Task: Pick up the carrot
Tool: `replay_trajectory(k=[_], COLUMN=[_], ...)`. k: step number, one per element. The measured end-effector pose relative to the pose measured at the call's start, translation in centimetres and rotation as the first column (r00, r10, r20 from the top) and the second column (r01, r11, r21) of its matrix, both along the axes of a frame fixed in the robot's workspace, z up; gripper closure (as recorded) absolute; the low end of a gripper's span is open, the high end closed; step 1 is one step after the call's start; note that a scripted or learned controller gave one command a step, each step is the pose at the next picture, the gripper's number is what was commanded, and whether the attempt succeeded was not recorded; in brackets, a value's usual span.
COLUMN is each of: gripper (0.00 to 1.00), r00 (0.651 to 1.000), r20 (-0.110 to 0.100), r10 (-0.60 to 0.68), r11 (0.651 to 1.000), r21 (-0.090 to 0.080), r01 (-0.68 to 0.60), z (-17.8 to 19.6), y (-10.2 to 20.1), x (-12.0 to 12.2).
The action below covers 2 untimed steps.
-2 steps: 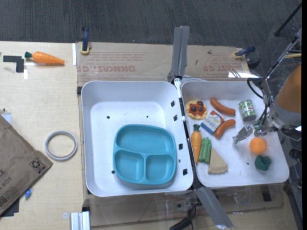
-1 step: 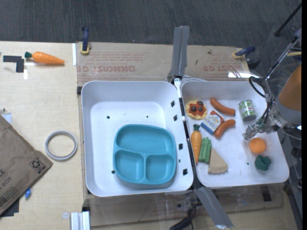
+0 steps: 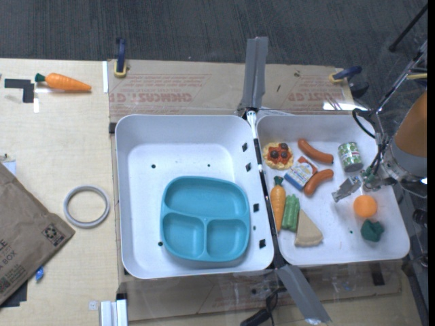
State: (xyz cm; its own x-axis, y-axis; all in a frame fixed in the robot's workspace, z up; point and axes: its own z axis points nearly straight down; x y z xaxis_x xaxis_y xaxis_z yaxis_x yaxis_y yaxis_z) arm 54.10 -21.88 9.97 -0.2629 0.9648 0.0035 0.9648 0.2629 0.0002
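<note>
Light was bright and even, seemingly from overhead. Shadows were soft and short: a faint one lay under the blue tray [image 3: 204,219] and along the inner walls of the left bin [image 3: 132,182]. The white bins showed no harsh glare. Focus was fairly sharp at the centre; small details looked slightly grainy.

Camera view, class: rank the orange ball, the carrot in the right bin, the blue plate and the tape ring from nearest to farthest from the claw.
1. Orange ball, just below the claw, right bin.
2. Carrot, at that bin's left wall.
3. Blue plate, in the left bin.
4. Tape ring, on the bench left of both bins.
</note>
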Motion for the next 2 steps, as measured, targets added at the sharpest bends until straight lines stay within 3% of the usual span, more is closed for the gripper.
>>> replay_trajectory(k=[1, 2], gripper=[0.0, 0.0], r00=[0.996, 0.999], r20=[-0.002, -0.002], r10=[0.094, -0.054], r11=[0.996, 0.999], r21=[-0.002, -0.004], r01=[-0.094, 0.054], z=[0.2, 13.1], y=[6.2, -0.4], x=[-0.8, -0.3])
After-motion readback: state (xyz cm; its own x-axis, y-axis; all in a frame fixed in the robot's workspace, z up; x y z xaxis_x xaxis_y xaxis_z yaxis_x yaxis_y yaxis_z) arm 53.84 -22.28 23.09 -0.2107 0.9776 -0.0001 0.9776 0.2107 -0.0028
